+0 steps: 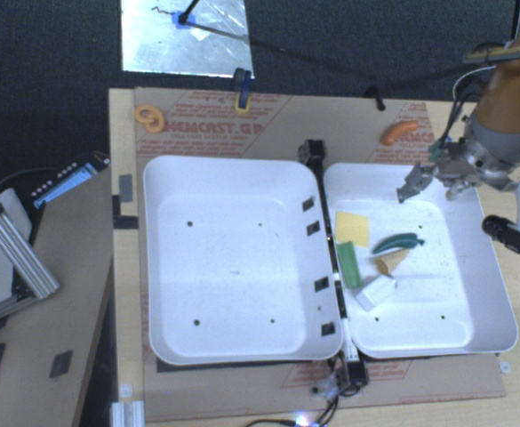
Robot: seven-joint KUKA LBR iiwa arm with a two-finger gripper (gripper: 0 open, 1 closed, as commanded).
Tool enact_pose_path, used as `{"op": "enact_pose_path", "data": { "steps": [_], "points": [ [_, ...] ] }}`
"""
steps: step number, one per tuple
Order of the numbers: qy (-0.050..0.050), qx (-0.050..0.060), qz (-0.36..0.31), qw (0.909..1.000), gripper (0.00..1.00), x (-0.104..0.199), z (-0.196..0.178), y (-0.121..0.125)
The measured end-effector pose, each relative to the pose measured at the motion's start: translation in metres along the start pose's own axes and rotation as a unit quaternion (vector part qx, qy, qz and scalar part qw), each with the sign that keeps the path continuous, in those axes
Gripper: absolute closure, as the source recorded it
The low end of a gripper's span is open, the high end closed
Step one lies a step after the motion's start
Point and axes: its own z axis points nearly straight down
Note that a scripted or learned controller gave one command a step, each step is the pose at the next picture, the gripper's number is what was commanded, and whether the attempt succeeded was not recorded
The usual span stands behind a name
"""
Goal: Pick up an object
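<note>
Approach step: gripper (pixel 417 185) at the right bin's (pixel 473 327) far edge, nothing between its fingers.
Jaws look slightly apart (hard to confirm). Next: descend left and nearer onto the green pepper (pixel 396 242).

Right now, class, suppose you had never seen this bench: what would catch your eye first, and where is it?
The small heap of coloured things in the right bin stands out: a yellow square, a light green block and a dark green pepper near its left wall. Above that bin's far edge hangs the end effector. The left bin is a broad white expanse beside it.
</note>
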Motion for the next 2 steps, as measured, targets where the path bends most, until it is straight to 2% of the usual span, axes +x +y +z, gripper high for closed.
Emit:
{"op": "enact_pose_path", "data": {
  "steps": [1,2],
  "points": [
    [0.002,0.005,0.0,1.0,0.0,0.038,0.063,-0.055],
    [0.001,0.003,0.004,1.0,0.0,-0.013,0.124,-0.102]
  ]
}}
